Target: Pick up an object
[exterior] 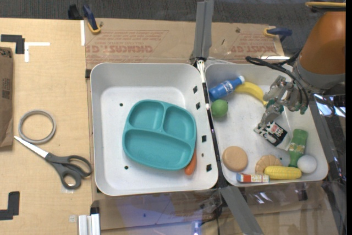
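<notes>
Cardboard-topped bench, two white bins (99,118), gripper (269,117) low in the one right of the teal tray (159,135), grip state impossible to tell, black-and-white packet (272,132) just beneath: best descend squarely, close gently, lift straight.

carrot (191,164): mostly hidden under teal tray (160,135)
brown bag (5,97): cut by left edge
gripper (270,113): fingertips blurred, black-white item (271,131) unreadable
arm (324,47): cut at right edge
</notes>
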Robot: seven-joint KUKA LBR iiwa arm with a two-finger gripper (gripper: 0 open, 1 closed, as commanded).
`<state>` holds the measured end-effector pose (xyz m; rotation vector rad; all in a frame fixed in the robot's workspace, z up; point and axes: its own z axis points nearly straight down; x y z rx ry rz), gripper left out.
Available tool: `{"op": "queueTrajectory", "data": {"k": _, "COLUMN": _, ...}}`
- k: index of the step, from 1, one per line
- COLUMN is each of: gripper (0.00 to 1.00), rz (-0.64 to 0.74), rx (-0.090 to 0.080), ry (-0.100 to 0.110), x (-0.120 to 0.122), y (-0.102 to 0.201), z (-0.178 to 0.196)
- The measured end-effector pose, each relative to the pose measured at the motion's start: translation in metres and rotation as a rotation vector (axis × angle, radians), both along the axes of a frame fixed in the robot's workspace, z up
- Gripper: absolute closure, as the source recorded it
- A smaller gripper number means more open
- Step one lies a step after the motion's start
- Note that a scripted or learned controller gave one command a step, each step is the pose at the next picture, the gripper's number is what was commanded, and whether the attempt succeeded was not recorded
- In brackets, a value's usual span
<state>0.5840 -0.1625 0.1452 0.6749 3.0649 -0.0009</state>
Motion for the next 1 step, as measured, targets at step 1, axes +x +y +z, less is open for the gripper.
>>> {"op": "queueTrajectory", "data": {"k": 1, "gripper": 0.0, "rz": 0.032, "rx": 0.001, "ry": 0.001, "x": -0.0327, "y": -0.0268, "z": -0.0531}}
